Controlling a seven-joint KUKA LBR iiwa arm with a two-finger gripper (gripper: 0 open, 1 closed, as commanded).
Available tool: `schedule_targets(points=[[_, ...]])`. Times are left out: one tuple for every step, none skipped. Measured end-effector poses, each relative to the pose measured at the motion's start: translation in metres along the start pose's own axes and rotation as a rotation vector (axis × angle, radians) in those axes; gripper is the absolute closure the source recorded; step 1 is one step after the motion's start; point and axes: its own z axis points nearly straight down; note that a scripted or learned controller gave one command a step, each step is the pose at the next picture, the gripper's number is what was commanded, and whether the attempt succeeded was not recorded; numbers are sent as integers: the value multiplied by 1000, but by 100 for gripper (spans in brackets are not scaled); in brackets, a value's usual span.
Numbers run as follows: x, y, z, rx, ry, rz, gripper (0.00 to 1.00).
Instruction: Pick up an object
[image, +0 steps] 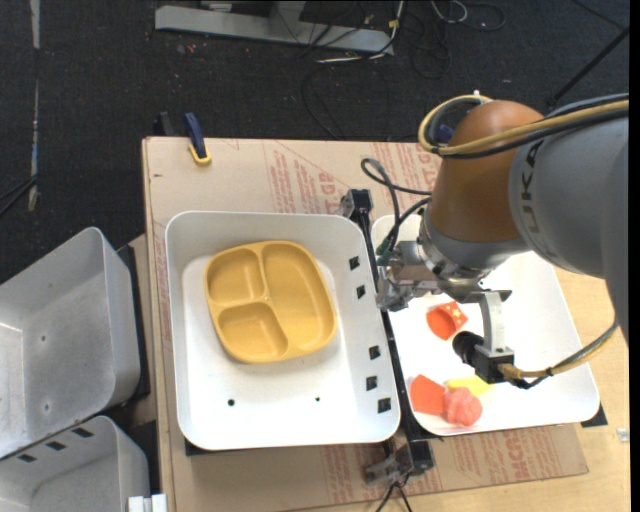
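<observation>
The grey arm with its orange band reaches in from the right and hangs over the right bin. Its gripper sits low at that bin's left wall, near the divider between the two bins. A small red-orange piece lies just right of the gripper, apart from it. Near the bin's front edge lie an orange wedge, a pink lump and a small yellow piece, all bunched together. The arm's bulk hides the back of the right bin.
The left bin holds a yellow three-compartment plate. Black clips line the wall between the bins. Cables loop from the wrist over the right bin. Grey tubs stand off the bench at the left.
</observation>
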Motion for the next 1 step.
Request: schedule_targets(points=[[41,-14,-1,0,-2,2,100]])
